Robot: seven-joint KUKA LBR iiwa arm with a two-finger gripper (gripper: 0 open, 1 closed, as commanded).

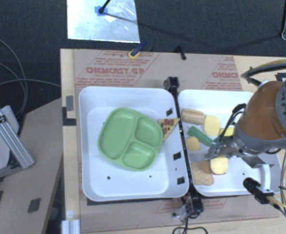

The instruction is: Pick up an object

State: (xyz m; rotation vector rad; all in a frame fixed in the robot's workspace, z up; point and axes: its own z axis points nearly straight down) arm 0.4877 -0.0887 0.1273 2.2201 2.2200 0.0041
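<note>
Left bin (91, 179): a green divided plate (130, 138) fills the middle; open white floor along the left wall and front.
Bin divider: a pizza slice toy (168, 126) lies just beside it, touching the plate.
Right bin (231, 95): crowded near the divider with toy foods (206, 145); the arm (265, 121) covers its right side.
Right bin front: some bare floor.

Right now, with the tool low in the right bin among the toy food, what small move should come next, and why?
Probably a short, straight lift. The tool sits low in the right bin, between the green piece and a yellow piece. The view does not show whether it has gripped anything. A small rise would show that without pushing the crowded food around.
</note>
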